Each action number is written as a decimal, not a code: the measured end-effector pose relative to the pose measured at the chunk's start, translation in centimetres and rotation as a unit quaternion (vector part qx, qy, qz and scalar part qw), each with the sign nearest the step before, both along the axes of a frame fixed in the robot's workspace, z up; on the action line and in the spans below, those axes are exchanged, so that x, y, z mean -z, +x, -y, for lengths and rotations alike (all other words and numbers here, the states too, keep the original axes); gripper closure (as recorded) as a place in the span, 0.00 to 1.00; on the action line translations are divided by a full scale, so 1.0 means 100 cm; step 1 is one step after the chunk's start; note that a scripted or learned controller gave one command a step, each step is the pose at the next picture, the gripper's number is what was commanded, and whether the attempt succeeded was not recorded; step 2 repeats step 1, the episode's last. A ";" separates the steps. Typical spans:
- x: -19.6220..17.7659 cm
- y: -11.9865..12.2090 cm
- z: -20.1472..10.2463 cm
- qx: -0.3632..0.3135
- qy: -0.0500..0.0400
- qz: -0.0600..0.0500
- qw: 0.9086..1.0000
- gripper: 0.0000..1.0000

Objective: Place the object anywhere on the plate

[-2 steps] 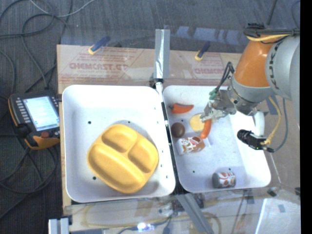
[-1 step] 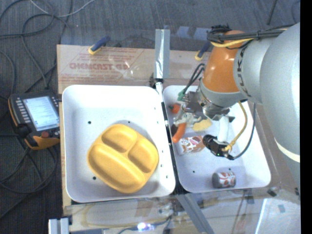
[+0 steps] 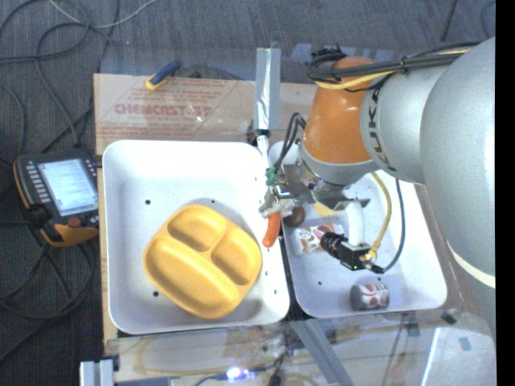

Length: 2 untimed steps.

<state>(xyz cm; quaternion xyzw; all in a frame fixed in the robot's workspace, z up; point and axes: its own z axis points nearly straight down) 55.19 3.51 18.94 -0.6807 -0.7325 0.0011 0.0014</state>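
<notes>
A yellow plate (image 3: 204, 259) with three compartments lies in the left bin (image 3: 129, 183), toward its front. My gripper (image 3: 278, 207) hangs over the divider between the two bins, just right of the plate's far right corner. A small orange carrot-shaped object (image 3: 271, 230) points down from the gripper, and its upper end sits between the fingers, which are shut on it. The carrot's lower tip is level with the plate's right rim, a little to the right of it, above the left bin's right wall.
The right bin (image 3: 418, 288) holds a red-and-white packet (image 3: 310, 238), a round grey-and-red object (image 3: 368, 296) near the front, and a yellow item (image 3: 323, 208) under the arm. A cardboard sheet (image 3: 169, 111) lies behind the left bin. A teach pendant (image 3: 56, 187) sits at far left.
</notes>
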 end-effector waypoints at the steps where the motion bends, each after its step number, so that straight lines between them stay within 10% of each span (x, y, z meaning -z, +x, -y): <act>1: 0.000 0.000 0.000 0.000 0.000 0.000 1.000 0.00; 2: 0.000 0.000 0.000 0.000 0.000 0.000 1.000 0.00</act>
